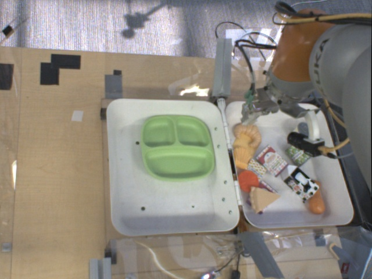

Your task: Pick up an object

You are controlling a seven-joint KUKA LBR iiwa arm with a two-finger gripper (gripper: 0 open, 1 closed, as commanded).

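From above, the hand (251,106) hangs at the right bin's (343,214) far-left corner, just above a croissant (246,137); I cannot tell its grip. More toy food fills that bin. A green divided tray (176,146) sits mid-left bin (125,173).

A robotics lab — a grey industrial arm (340,51) trailing loose cables (247,42) over a plywood bench (52,173), two white bins (119,173) clamped side by side, toy food (247,141) inside one.
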